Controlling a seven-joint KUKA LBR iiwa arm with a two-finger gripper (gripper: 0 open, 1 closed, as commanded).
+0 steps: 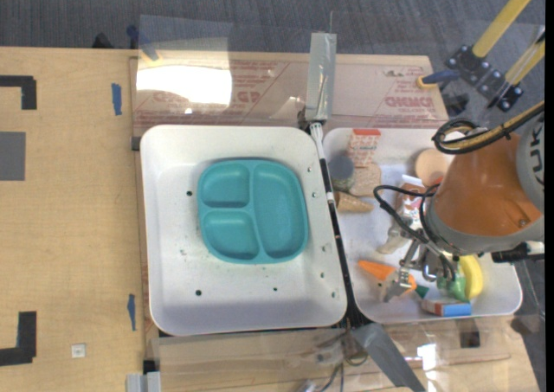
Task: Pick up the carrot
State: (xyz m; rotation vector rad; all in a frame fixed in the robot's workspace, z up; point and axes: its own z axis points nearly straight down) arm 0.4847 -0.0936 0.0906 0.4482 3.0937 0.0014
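I am reaching in from three o'clock over the right-hand shallow white plastic bin [512,295]. My fingers [405,276] are hanging low near the six o'clock side of that bin. They are standing a little way open, and I am not holding anything between them.

The small orange carrot [376,268] is lying flat on the bin floor. It is sitting just beside my fingers, on their nine o'clock side. Its thin end is pointing toward nine o'clock. One metal fingertip looks very close to it, but I cannot tell if it is touching.

A yellow banana-shaped toy [471,276] is lying at three o'clock from my fingers, partly under my arm. A small green thing [447,280] is sitting beside it. A little box with red and blue ends [447,307] is lying near the bin's six o'clock edge. At twelve o'clock in this bin a small white and red carton [364,148] is standing.

The left-hand shallow white plastic bin [164,234] is holding a teal plastic plate with three parts [254,209] in its middle. Both bins are resting on the light wooden counter [65,208].
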